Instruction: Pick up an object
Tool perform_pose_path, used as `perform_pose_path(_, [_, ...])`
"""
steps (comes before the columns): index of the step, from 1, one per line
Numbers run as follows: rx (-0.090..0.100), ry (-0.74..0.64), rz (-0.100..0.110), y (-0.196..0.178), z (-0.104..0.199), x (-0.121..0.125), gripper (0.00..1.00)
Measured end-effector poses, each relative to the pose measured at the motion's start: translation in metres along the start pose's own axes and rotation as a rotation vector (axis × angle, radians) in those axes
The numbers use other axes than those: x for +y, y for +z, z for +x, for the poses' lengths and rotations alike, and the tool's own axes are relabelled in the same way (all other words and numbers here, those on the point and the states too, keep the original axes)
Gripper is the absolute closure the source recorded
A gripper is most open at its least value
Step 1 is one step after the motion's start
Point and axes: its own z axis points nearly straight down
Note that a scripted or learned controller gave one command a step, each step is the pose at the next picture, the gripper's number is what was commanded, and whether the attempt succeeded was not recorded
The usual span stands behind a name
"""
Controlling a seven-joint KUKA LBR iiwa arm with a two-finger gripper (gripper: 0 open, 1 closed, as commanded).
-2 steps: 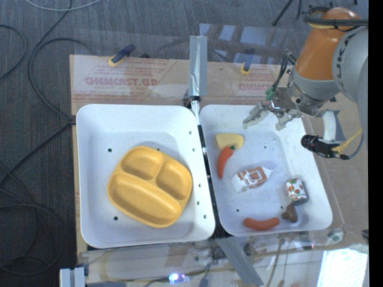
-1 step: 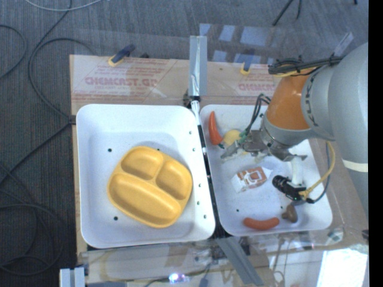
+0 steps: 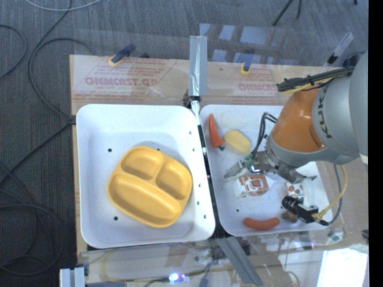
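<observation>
The packet (image 3: pixel 256 185), white with orange-red print, lies flat near the middle of the right bin (image 3: pixel 230 211). The gripper (image 3: pixel 248 166) sits just beside the packet's upper left edge, low over the bin floor. Whether it touches the packet cannot be told, and whether it is released or clenched cannot be told either; nothing is seen grasped in it. The arm (image 3: pixel 311 127) reaches in from the right, its orange band above the packet. A second, smaller packet (image 3: pixel 295 190) lies just to the right of the first. A reddish sausage (image 3: pixel 261 223) rests near the bin's lower wall, apart from both packets. A pale yellow lump (image 3: pixel 237 141) lies above and left of the gripper, with a carrot (image 3: pixel 212 130) close beside it along the bin's left wall. The left bin (image 3: pixel 96 136) holds a yellow divided plate (image 3: pixel 151 186). Both bins stand side by side on the table (image 3: pixel 131 82).
</observation>
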Motion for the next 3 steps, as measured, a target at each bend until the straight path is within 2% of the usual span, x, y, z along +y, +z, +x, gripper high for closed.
perform_pose_path(1, [0.003, 0.0, 0.0, -0.009, 0.001, 0.001, 1.0])
perform_pose_path(2, [0.003, 0.078, 0.021, -0.091, 0.064, 0.023, 1.0])
perform_pose_path(3, [0.004, 0.078, 0.021, -0.091, 0.064, 0.023, 0.0])
